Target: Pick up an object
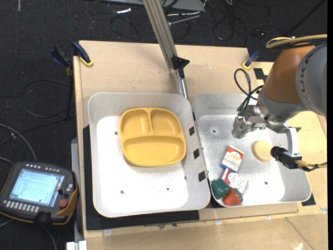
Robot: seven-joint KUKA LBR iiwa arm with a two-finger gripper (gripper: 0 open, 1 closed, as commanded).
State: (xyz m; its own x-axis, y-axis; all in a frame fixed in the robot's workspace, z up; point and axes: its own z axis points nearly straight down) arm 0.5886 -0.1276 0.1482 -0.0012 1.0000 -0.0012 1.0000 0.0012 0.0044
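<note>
My gripper hangs over the right bin, above bare floor near its middle. A small red and white carton lies just below and left of it. A pale yellow round piece rests to the gripper's lower right. At the bin's front sit a second small carton, a green item and a red item, bunched together. Nothing shows between the fingers.
The left bin holds a yellow divided plate. A metal pole slants down to the seam between the bins. A black sensor sticks out beside the wrist. A teach pendant lies off the bench at the lower left.
</note>
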